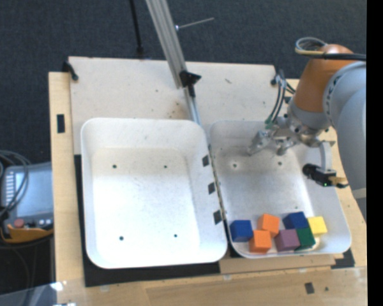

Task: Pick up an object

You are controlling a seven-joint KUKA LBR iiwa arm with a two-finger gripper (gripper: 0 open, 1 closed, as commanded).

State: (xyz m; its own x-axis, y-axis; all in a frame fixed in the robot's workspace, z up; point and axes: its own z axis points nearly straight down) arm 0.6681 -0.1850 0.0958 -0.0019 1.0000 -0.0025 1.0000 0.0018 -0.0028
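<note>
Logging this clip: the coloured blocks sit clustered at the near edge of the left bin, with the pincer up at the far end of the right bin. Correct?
Not quite. The camera view shows the coloured blocks in the right bin, not the left; the pincer is at that bin's far end.

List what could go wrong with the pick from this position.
1. The blocks sit packed together at the right bin's near edge, several touching, so the hand may find no room for its fingers or drag neighbours.
2. They lie close to the bin's raised rim, which the hand might strike on descent.
</note>
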